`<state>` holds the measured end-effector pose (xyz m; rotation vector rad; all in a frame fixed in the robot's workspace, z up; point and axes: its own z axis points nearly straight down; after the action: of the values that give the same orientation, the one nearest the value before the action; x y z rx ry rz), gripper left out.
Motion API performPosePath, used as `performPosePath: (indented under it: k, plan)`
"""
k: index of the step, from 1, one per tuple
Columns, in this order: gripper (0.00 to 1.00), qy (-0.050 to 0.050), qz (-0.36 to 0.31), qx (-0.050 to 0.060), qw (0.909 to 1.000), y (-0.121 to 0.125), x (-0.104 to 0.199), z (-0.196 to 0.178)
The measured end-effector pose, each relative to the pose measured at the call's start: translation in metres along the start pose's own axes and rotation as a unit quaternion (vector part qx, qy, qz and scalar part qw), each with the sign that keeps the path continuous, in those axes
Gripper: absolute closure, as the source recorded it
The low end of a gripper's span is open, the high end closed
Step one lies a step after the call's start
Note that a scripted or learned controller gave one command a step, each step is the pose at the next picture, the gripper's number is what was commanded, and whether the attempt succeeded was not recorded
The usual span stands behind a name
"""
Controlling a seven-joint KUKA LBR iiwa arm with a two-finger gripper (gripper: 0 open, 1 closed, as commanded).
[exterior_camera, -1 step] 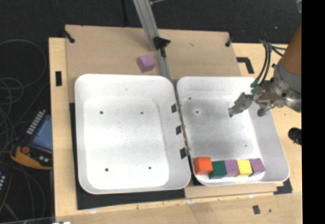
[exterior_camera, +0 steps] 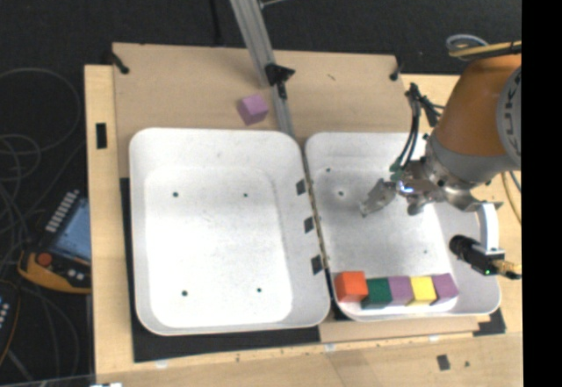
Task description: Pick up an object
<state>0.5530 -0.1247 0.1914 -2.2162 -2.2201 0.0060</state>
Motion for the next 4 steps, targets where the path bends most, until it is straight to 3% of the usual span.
performPosePath:
  k: [1,2,3,4]
  plan:
    - [0.00,-0.002,0.003,-0.004,1.0000,0.016,-0.079,0.096]
    - [0.00,-0.001,-0.002,-0.007,1.0000,0.031,-0.028,0.037]
    - [0.00,-0.003,0.001,-0.008,1.0000,0.027,-0.071,-0.078]
    - [0.00,0.000,-0.001,0.000,1.0000,0.047,-0.029,0.029]
